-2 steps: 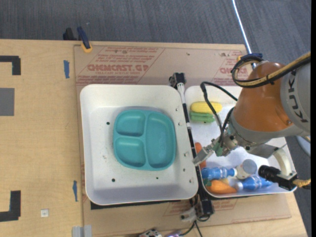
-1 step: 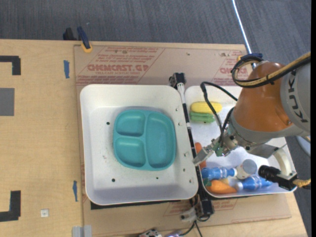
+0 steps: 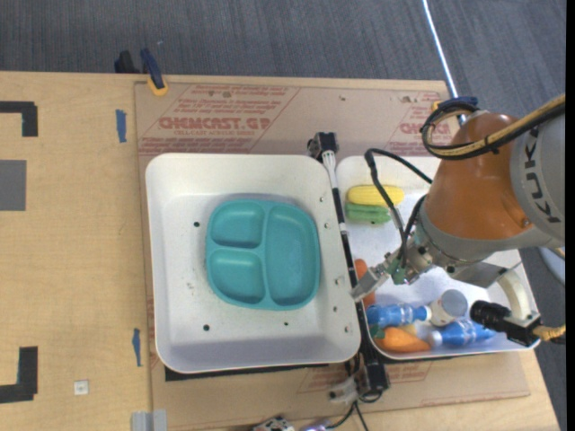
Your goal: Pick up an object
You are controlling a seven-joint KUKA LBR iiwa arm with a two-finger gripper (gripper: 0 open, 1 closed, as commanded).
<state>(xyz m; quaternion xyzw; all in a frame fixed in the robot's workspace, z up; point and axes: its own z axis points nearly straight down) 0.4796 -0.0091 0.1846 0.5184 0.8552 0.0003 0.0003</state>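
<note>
While tool (image 3: pixel 370 283) hovers, grip state unclear, blue bottle (image 3: pixel 396 315) lies just below-right.

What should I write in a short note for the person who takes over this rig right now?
Tool: low over the right bin, near its left wall; finger state not readable.
Right bin: yellow-and-green toy at the back; blue bottles, orange piece and a white cup at the front.
Left bin: teal divided plate.
Done: nothing seen lifted.
Left: grasp and raise one object.
</note>
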